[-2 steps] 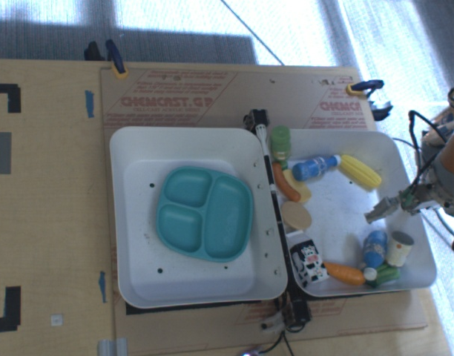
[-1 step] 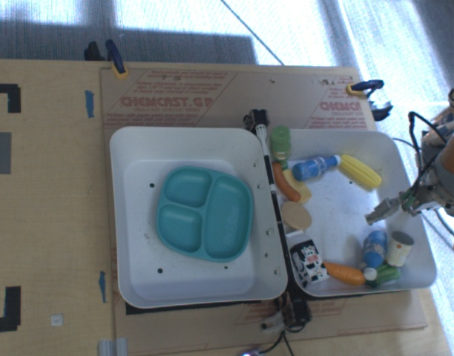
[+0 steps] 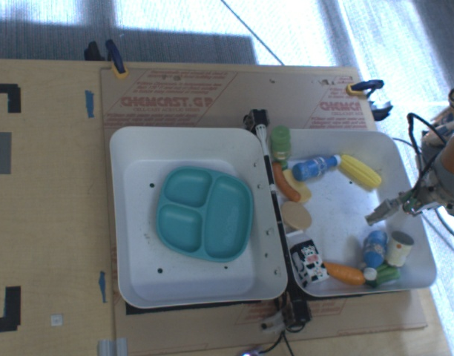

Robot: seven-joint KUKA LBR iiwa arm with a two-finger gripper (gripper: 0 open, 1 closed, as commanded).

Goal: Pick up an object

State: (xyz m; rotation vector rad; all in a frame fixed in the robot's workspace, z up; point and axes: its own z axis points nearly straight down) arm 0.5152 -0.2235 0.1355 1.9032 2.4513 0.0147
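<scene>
Wooden bench (image 3: 41,221) under striped daylight, brown board (image 3: 212,95) stamped CHEMCAST in red. Left bin (image 3: 130,199): just a teal divided plate (image 3: 205,213). Right bin (image 3: 412,169): green bottle (image 3: 280,142), blue bottle (image 3: 314,167), corn cob (image 3: 359,171), black-and-white carton (image 3: 309,262), carrot (image 3: 344,274), blue can (image 3: 374,248) and white cup (image 3: 399,248). Gripper (image 3: 378,214) hovering just above the can and cup, touching neither, nothing visibly held; can't tell how far open.

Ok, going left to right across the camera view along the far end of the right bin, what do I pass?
Green-capped upright bottle → blue plastic bottle lying on its side → yellow toy corn cob.
</scene>
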